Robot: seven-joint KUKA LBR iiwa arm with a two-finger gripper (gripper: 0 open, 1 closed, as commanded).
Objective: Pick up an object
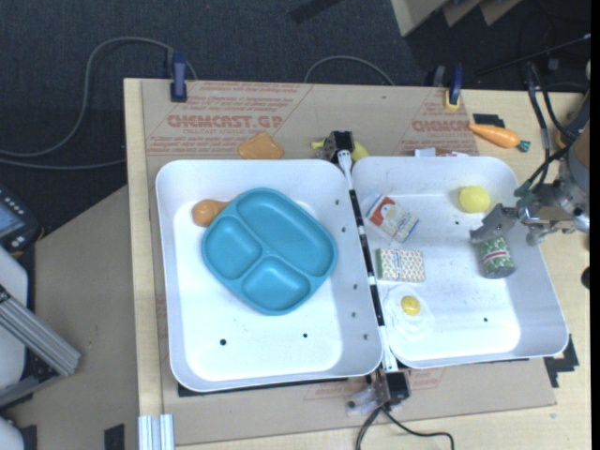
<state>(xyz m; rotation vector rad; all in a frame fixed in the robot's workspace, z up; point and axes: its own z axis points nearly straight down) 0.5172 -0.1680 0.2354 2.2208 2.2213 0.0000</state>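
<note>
The right bin holds a small green-filled jar near its right wall. Also in it are a yellow ball, a red-and-white packet, a patterned flat packet and a toy fried egg. My gripper reaches in from the right and hangs just above and against the top of the jar. The jar stands on the bin floor. In the left bin lies a blue divided plate, with an orange lump at its upper left.
On the bench behind the bins lie an orange piece, a yellow-and-black item and a toy carrot. A black divider runs between the bins. Blue clamps hold the board's far edge.
</note>
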